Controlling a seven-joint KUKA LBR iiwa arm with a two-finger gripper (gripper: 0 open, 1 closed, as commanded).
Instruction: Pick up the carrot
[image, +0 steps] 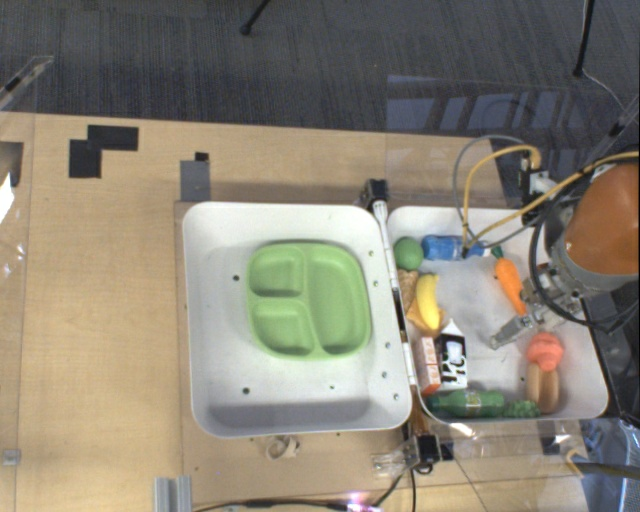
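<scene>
Robotics lab test cell.
Plywood worktop (100, 300) with black marker patches (100, 148), clear guard panels (470, 120) along the edges, grey carpet (300, 60) beyond, loose yellow and black cables (490, 160), two white bins (200, 300) clamped side by side.

Pale wooden bench (100, 330) under two adjoining white bins (215, 400), black tape patches (100, 148).

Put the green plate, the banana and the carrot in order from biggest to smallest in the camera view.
1. Green plate, by far the biggest.
2. Banana.
3. Carrot, slimmer than the banana. These two look close in length, so their order is less sure.
</scene>
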